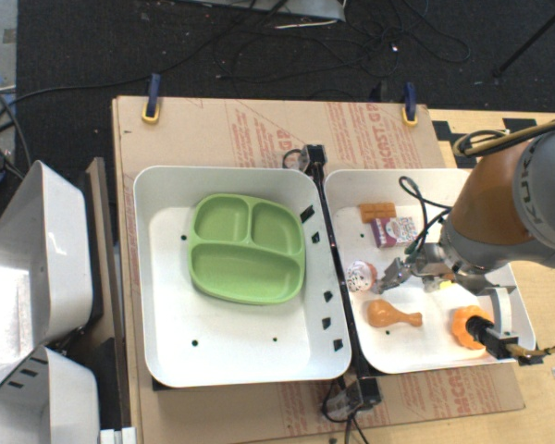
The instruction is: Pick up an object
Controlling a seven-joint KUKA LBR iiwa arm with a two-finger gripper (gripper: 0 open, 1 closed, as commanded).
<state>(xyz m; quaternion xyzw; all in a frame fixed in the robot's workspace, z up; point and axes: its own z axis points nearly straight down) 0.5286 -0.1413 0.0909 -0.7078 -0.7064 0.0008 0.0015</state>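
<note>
My claw (395,276) hangs low in the right bin (351,248); I cannot tell its state. Just beside its tip lies a small white ball (359,276). Just below sits an orange drumstick toy (392,315). Above, a purple packet (392,230). Far left, a green divided plate (247,249) in the other bin (166,340).

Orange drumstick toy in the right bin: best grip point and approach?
Grip the drumstick toy across its narrow shaft, just right of the bulbous head, coming straight down. It lies flat, lengthwise left to right, with bare floor of the right bin on either side. The gripper hovers just above it.
</note>
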